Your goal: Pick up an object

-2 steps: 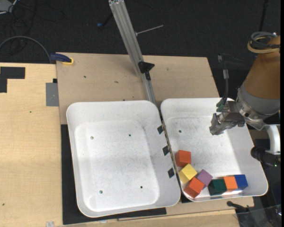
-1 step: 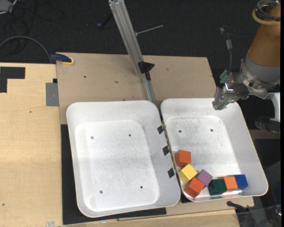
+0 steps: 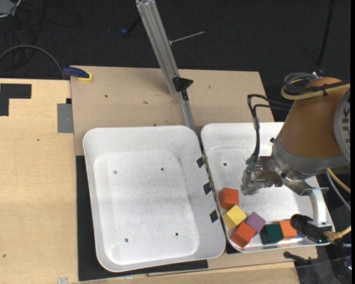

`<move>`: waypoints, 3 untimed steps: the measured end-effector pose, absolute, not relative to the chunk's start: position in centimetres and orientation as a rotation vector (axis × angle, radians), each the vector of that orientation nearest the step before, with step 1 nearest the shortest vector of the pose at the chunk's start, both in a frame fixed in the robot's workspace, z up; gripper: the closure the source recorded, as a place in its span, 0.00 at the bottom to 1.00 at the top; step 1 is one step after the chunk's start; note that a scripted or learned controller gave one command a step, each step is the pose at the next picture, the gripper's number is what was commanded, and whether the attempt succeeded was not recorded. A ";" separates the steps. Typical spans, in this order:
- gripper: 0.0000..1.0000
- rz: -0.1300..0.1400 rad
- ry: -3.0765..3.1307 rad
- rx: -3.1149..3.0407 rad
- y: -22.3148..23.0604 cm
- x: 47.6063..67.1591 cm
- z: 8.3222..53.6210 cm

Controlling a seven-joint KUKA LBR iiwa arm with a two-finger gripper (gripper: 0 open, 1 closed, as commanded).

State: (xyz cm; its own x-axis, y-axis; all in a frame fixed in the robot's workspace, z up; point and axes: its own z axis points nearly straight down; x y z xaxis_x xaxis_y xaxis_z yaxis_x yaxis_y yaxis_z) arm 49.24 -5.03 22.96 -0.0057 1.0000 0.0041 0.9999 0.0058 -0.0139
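A: So, where is the claw (image 3: pixel 252 184)?

B: It hangs over the right bin (image 3: pixel 225 136), just above the bin's middle. The big grey and orange arm (image 3: pixel 310 138) reaches to it from the right.

A: Is it holding a block?

B: I see no block in it. I can't tell if the claw is released or clenched; it looks too small and dark.

A: What is closest to it?

B: An orange block (image 3: pixel 228 197), just below and a bit left of the claw. It lies on the bin floor.

A: And then?

B: A yellow block (image 3: pixel 234 215) sits below the orange one, touching it. Right of the yellow one is a purple block (image 3: pixel 255 221). Below those two is a red block (image 3: pixel 244 234). Further right, under the arm, a green block (image 3: pixel 271 234) lies beside another orange block (image 3: pixel 288 229). All of them crowd the near corner of the bin.

A: And far off to the left of the claw?

B: The left bin (image 3: pixel 145 138), touching the right one.
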 end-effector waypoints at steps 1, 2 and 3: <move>0.00 0.003 -2.214 -2.226 -5.4 49.6 23.2; 0.00 0.004 -2.222 -2.218 -4.8 57.6 18.8; 1.00 0.006 -2.218 -2.219 -5.0 57.4 19.9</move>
State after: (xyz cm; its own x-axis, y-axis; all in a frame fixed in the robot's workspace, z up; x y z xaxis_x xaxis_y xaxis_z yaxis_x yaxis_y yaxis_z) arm 57.43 -5.04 19.93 0.0008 1.0000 0.0003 1.0000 -0.0008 -0.0056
